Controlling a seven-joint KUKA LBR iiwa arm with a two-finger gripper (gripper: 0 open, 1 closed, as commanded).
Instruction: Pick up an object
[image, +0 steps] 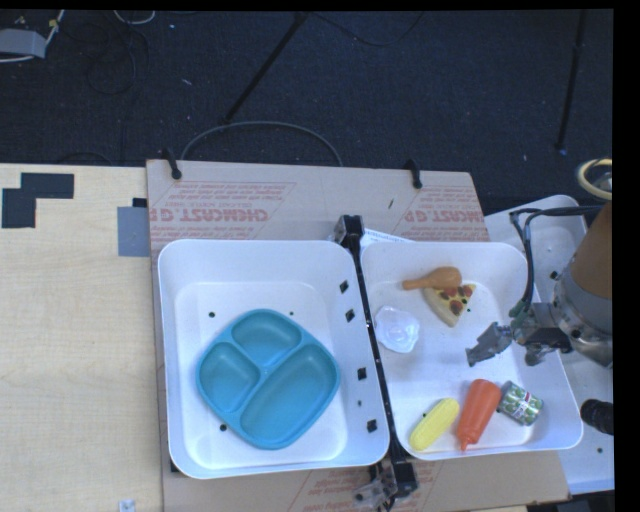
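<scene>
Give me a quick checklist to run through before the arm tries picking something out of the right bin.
1. Gripper positioned over the right bin: ok.
2. Objects in reach, carrot, yellow corn and small can near the front edge: ok.
3. Target separated from neighbours: not ok, carrot lies right beside corn and can.
4. Gripper carrying nothing: cannot tell.
5. Pizza slice and drumstick clear of the gripper: ok.
6. Finger opening: cannot tell.
</scene>
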